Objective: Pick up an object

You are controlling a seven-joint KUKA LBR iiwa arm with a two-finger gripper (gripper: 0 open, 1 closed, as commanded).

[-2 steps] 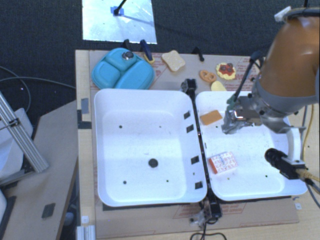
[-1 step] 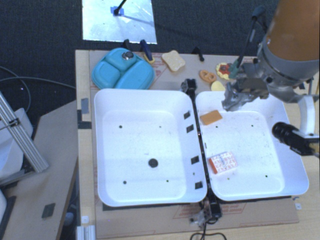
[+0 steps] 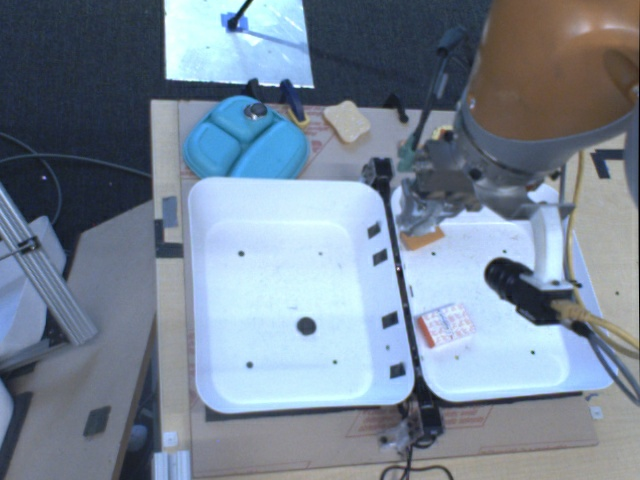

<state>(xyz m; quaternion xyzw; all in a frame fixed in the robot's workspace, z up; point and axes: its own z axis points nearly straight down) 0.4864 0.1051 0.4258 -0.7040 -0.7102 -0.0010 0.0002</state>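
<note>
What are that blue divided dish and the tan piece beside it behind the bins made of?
Blue dish: likely molded plastic, with a smooth, even, faintly glossy surface. Tan piece: looks like foam or sponge, matte and soft-edged, though it is too small to be certain.

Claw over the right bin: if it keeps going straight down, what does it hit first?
Most likely the orange object just under the claw at the right bin's back left corner, though depth is hard to judge from this slant.
</note>
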